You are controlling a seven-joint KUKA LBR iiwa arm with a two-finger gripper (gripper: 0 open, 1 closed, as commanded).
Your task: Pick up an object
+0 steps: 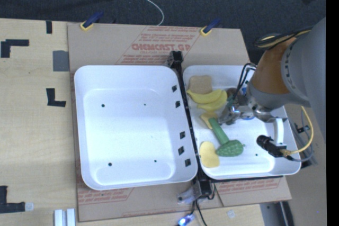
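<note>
So the arm [275, 74] is down in the right bin [286, 166], with the pincer [229, 114] hovering near the bin's middle, just beside the green brush [225, 141]. I honestly can't tell whether the pincer is apart or together, it's too small and dark from this angle, and nothing looks caught in it.

The brush seems the likeliest pick. It lies toward the bin's front-left, handle pointing up toward the middle and the bushy dark-green head near the front edge. The handle is a lighter green, straight and slim. My guess is it's light, with a stiff plastic handle and a squishy head, so grabbing across the handle is the smart move. The head would probably just squash and slip.

Other stuff in there: a banana [206, 98] along the left wall, a brown sponge [200, 82] at the back-left corner, and a yellow lump [209, 154] touching the front-left corner. The banana looks smooth and curved, so it might roll out of a grip.

Left bin [127, 124] has nothing to grab.
</note>
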